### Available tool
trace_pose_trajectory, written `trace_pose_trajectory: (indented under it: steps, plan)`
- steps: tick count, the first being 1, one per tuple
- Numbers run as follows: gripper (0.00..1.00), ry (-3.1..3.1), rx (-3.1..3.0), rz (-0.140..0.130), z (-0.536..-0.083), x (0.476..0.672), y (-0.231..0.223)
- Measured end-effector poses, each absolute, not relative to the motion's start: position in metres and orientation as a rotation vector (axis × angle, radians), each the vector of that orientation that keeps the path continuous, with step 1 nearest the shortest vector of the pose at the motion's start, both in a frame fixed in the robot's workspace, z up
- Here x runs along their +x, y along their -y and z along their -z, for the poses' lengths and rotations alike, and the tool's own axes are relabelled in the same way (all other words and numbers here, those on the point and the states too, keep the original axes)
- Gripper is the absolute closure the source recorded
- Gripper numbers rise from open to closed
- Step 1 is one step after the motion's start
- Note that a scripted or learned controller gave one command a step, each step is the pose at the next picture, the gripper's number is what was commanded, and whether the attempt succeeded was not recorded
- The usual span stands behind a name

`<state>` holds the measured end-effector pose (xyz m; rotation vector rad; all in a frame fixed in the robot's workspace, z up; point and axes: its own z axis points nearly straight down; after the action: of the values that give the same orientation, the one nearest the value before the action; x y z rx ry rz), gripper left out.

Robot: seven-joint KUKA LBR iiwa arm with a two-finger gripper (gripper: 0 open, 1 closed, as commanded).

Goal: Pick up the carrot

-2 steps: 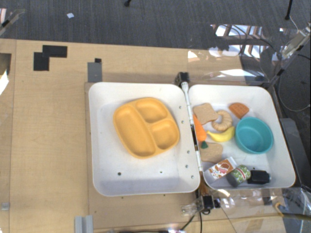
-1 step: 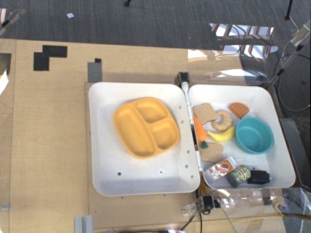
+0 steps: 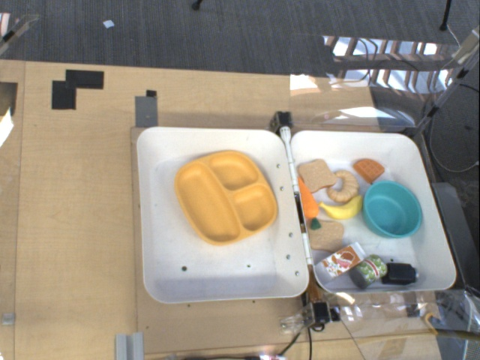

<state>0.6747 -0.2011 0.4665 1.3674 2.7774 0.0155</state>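
Along the left wall of the right bin (image 3: 429,172), the carrot (image 3: 307,202) lies lengthwise against the divider between the two bins, and much of it is hard to read. Its upper end slips under the edge of a tan bread slice (image 3: 318,174), so that tip is hidden. Its lower end meets a small green bit that touches the banana (image 3: 342,211); whether that green is the carrot's own top cannot be told. The orange body is narrow and partly in the shadow of the bin's rim.

Just right of the bread sits a pale ring-shaped pastry (image 3: 345,186), resting on the banana's upper side. An orange-brown wedge (image 3: 369,169) lies apart near the far wall, its surface too small to make out. A teal bowl (image 3: 391,208) stands upright to the right of the banana. Below the carrot is a second tan slice (image 3: 327,235), then a red-and-white packet (image 3: 342,262), a dark green can (image 3: 367,271) on its side, and a black item (image 3: 400,274) whose shape is unclear.

The left bin (image 3: 150,201) holds a yellow divided plate (image 3: 225,197), well apart from the carrot.

Whether the gripper is apart or together cannot be told, and nothing touches the carrot but its neighbours.
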Motion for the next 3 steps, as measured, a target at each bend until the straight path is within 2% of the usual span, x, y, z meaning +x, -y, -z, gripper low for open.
trace_pose_trajectory:
  steps: [1, 2, 3]
  plan:
    - [1.00, -2.941, 1.100, -0.002, -0.309, 0.633, 0.204]
    - [1.00, -2.741, 1.531, -0.002, -0.204, 0.559, 0.204]
    - [1.00, -2.791, 1.390, -0.012, -0.092, 0.582, 0.134]
